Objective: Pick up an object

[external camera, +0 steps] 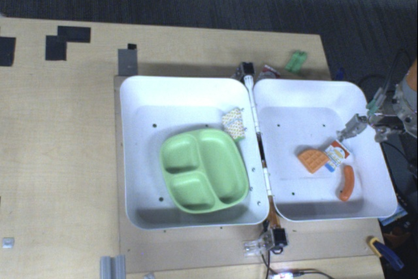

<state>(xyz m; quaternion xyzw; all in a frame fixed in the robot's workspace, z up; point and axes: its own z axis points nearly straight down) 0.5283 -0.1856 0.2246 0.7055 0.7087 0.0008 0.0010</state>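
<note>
From my seat at the remote station, the overhead camera gives me two white bins side by side on the pale wood worktop. In the left bin I count two things: one green divided plate with three compartments, lying flat toward the bin's near right part, and one small patterned cloth-like item just beyond the plate's far right corner, close to the wall shared with the other bin. In the right bin I count three things grouped in its near right part: one orange waffle-like square, one small packet with white, red and blue on it touching the square's right side, and one orange sausage-shaped piece lying just near of the packet, close to the bin's right wall. The claw reaches in from the right, over the right bin's right rim and just beyond the packet; I see two grey prongs spread apart with nothing between them, and no item is lifted. On the worktop beyond the bins sits one small green object, and I count three dark patches at the far left of the worktop.
</note>
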